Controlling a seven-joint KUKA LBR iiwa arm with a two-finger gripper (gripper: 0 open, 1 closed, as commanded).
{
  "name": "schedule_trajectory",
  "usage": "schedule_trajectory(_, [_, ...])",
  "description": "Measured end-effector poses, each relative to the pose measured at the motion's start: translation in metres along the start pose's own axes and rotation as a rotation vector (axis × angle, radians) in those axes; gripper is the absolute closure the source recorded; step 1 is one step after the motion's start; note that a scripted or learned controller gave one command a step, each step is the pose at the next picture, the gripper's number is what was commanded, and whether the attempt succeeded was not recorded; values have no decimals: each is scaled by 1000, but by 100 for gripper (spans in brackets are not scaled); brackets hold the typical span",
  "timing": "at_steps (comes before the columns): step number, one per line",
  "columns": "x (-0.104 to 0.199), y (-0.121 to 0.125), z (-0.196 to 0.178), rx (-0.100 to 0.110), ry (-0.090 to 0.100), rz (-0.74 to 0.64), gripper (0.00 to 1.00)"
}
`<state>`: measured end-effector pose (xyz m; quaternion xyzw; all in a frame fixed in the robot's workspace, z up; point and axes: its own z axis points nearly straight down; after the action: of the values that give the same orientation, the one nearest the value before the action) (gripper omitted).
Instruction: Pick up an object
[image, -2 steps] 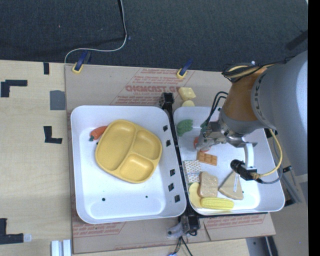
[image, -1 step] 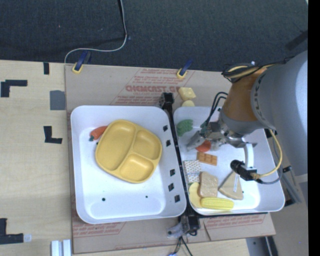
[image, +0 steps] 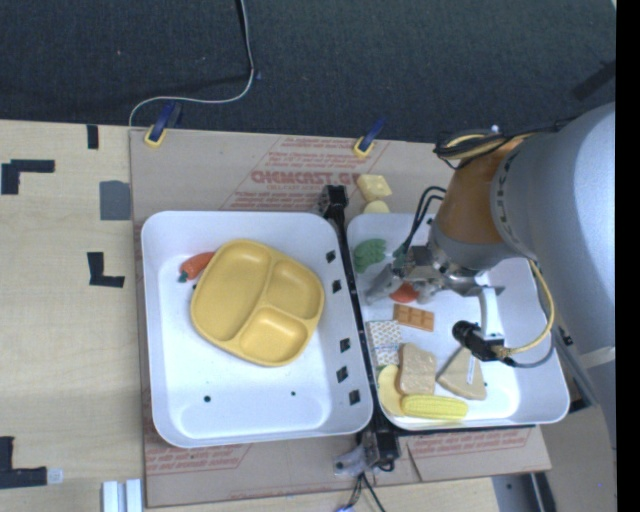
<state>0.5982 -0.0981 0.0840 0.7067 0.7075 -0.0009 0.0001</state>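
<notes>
My gripper (image: 393, 282) is low in the upper left part of the right bin (image: 530, 400), reaching in from the right. A small red item (image: 403, 294) lies right under it, partly covered by it. A green leafy piece (image: 369, 251) sits just up and left of the gripper. Below the gripper lie an orange cracker (image: 415, 318), a checkered wafer (image: 385, 335), two bread slices (image: 417, 369) (image: 464, 376), a corn cob (image: 434, 407) and a yellow banana piece (image: 387, 386). Nothing is visibly held.
The left bin (image: 170, 390) holds a yellow divided plate (image: 257, 301) and an orange carrot (image: 196, 264) at its upper left. Two pale yellow pieces (image: 373, 186) (image: 376, 207) lie on the cardboard above the right bin. A black divider (image: 343, 290) separates the bins.
</notes>
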Motion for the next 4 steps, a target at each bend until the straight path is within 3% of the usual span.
schedule_trajectory(1, [0, 1, -11, -3, 1, 1, 100])
schedule_trajectory(2, [0, 0, -11, -2, 1, 1, 0])
schedule_trajectory(3, [-12, 57, 0, 4, -1, -3, 0])
schedule_trajectory(4, [0, 19, -1, -1, 0, 1, 0])
